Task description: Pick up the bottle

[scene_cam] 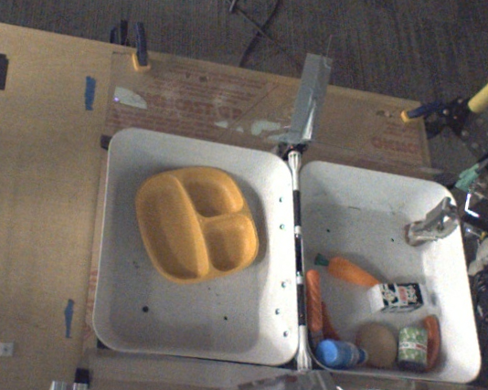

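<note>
Look to the right bin point(461, 226): your bottle point(340, 353), blue, lies on its side at the near edge, close to the bin's left corner. A brown round item point(376, 343) touches its right end, and an orange sausage-like piece point(315, 303) runs along the wall just above it. You also have a carrot point(351, 272), a small white carton point(396, 296) and a green can point(412, 346) nearby. The jaws point(432, 221) hover over the bin's far right part, well apart from the bottle; you can't tell whether they are clenched or released. The left bin point(108, 287) holds a yellow divided plate point(197, 223). Both bins sit on the counter point(21, 198).
</note>
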Robot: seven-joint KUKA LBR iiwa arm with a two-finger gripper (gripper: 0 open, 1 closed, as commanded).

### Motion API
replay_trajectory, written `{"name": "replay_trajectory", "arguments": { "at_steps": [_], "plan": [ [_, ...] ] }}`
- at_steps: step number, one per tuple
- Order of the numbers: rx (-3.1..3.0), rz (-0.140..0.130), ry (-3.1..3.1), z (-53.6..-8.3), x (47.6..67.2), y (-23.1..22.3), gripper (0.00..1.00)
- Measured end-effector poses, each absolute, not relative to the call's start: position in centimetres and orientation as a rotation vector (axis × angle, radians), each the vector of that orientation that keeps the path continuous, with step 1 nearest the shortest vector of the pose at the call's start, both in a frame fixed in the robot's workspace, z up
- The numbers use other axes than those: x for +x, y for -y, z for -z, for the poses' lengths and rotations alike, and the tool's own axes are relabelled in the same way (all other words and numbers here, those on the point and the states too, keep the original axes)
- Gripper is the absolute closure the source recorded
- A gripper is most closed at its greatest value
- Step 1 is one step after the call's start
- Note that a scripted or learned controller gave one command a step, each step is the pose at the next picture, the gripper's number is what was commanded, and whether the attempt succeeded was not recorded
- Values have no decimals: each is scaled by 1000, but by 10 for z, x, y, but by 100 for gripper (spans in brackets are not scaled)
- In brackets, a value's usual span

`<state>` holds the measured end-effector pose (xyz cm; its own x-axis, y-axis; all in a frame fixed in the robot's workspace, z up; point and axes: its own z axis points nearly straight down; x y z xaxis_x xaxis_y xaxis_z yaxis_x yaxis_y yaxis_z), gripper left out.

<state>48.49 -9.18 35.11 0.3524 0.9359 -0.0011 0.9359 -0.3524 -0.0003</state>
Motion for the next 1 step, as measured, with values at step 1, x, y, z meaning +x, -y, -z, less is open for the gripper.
{"name": "replay_trajectory", "arguments": {
  "at_steps": [1],
  "plan": [
    [2562,3,-1822,-184,479,66,0]
  ]
}}
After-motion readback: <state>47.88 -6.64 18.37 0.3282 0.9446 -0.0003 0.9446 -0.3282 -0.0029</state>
